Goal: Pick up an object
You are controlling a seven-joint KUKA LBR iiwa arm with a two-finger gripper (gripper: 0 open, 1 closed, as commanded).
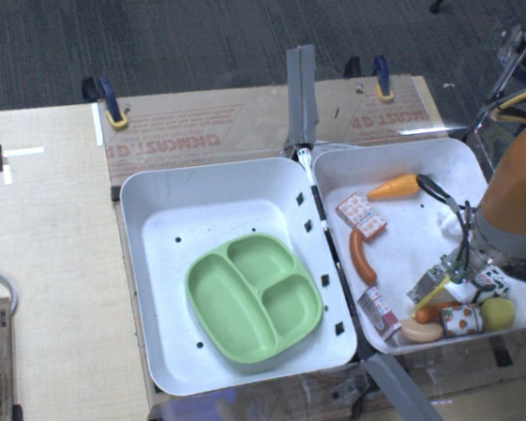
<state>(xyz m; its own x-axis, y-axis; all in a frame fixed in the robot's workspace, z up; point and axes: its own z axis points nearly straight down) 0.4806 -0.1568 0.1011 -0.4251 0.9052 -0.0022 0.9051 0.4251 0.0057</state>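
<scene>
your gripper (438,281) hangs low over the near corner of the right bin (398,156), and you cannot tell from this slant how it is set or whether it has anything. directly under and just past it lies a tight heap: a pale bread-roll shape (421,331), a small printed can (460,320) and a yellow-green fruit (497,312), all touching or nearly so. these look like light, hard plastic play food, smooth and likely to skid, so you would do best to close across a narrow middle rather than a rounded end. to the tool's far-left side lie a red sausage (361,256), a small packet (378,311) beside it, a red-and-white carton (361,216), and further off an orange carrot (393,188), each lying apart and easier to reach cleanly. the left bin (156,264), well away from the tool, holds a green divided plate (254,296).
</scene>
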